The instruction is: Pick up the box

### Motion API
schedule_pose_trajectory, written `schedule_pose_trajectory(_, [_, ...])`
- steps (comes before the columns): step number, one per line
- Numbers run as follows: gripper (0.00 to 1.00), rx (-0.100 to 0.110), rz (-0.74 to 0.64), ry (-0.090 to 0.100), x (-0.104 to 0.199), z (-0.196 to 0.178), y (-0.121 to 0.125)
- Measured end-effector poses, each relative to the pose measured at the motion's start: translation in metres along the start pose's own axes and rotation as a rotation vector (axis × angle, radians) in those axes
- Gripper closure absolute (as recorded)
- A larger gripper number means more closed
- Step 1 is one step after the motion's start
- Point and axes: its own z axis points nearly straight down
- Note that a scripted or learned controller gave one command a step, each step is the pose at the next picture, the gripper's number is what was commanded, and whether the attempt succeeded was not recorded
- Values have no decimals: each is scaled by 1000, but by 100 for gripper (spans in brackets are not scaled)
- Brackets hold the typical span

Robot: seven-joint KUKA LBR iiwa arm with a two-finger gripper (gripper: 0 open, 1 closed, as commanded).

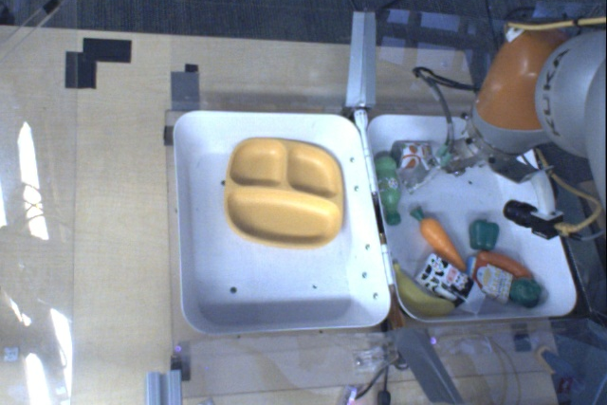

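Watching tool (453, 156) hanging over right bin (560, 299) far corner; can't tell its state. Box (444, 276) lying ungrabbed near front.

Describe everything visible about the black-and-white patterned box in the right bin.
The box is small and flat, seemingly cardboard, white with black blotches. It lies tilted at an angle near the front of the right bin. It rests partly on a banana, its upper corner close to a carrot, with an orange-labelled packet against its right side. The gripper is well away, toward the bin's back.
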Motion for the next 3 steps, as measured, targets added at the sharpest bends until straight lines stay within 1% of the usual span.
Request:
schedule_pose_trajectory(1, [0,42,216,19,-40,18,21])
schedule_pose_trajectory(2, [0,15,430,3,4,15,16])
schedule_pose_trajectory(3, [0,81,425,42,-33,21,26])
